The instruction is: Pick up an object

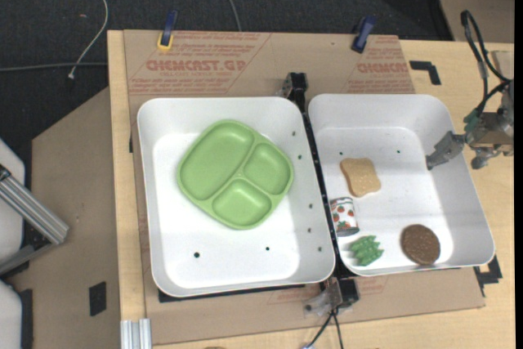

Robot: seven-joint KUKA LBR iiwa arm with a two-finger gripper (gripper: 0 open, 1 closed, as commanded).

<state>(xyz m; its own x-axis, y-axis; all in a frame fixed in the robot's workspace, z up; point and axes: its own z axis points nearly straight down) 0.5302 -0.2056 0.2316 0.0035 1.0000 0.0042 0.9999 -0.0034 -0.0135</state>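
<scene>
Seen from above, the gripper [459, 149] is hovering at the right rim of the right bin [392, 112], its two grey fingers [442, 151] standing spread apart with nothing between them. The arm is reaching in from the right edge of the view, over the pale wooden worktop [118, 176].

Four small objects are lying in the right bin, all well apart from the gripper. A tan slice of toy bread [360, 176] is sitting near the bin's middle. Below it, against the left wall, a small can with a red and white label [344, 215] is lying on its side. A green toy vegetable [365, 249] is resting just beneath the can, near the front wall, and a round brown disc [420, 243] is lying to its right in the front corner.

In the left bin [163, 257], a light green divided plate [235, 173] with three compartments is lying flat, turned at an angle.
</scene>
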